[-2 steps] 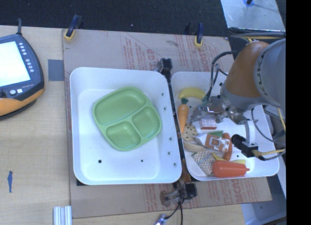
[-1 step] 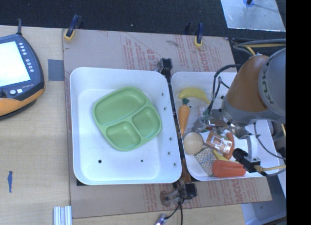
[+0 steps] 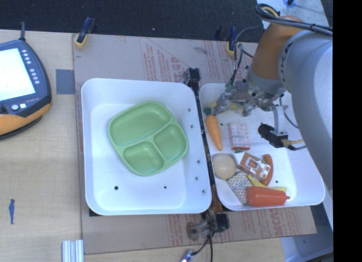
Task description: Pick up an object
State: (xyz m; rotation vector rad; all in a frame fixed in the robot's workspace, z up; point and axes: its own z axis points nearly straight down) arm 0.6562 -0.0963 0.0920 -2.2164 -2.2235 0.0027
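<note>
From above, the gripper (image 3: 243, 98) hangs over the right bin's (image 3: 300, 196) far corner, its grip impossible to tell, and a descent there could miss the carrot (image 3: 213, 132) lying just beside it.

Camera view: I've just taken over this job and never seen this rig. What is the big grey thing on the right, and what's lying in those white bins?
You are looking down at a slant from one fixed camera. The big grey shape with an orange band is a robot arm reaching in from the right. Its gripper hangs over the far end of the right bin. That bin holds toy food: a carrot, a small packet, a round bun, a red pepper and others. The left bin holds a green divided plate. I see nothing between the gripper's fingers.
</note>
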